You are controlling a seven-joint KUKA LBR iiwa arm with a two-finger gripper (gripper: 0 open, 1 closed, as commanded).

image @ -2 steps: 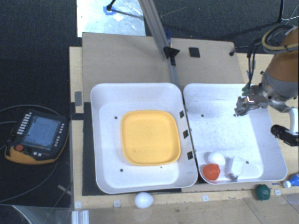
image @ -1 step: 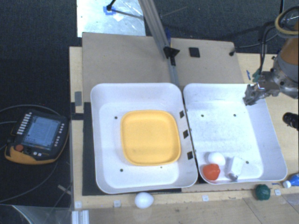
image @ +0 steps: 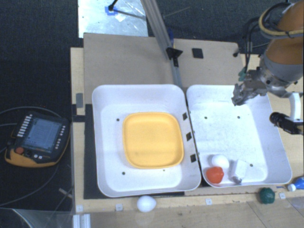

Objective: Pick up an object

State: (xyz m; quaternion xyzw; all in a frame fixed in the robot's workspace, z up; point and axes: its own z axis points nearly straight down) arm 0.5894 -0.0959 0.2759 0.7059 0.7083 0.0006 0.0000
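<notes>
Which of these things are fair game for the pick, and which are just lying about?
For the pick: gripper; white ball, red ball and white block in the right bin.

Lying about: yellow plate in the left bin; white egg, green ball and pendant outside the bins.

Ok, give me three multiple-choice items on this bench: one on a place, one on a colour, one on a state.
1. The yellow plate lies in:
A. the left bin
B. the right bin
C. on the floor

2. The ball beside the white ball in the right bin is:
A. blue
B. red
C. black

3. The gripper is:
A. above the right bin's far edge
B. pressed on the plate
C. outside, by the pendant

Key: 1 A, plate fills the left bin's floor; 2 B, the red ball sits at the near edge; 3 A, it hangs there, nothing seen between its fingers.
</notes>
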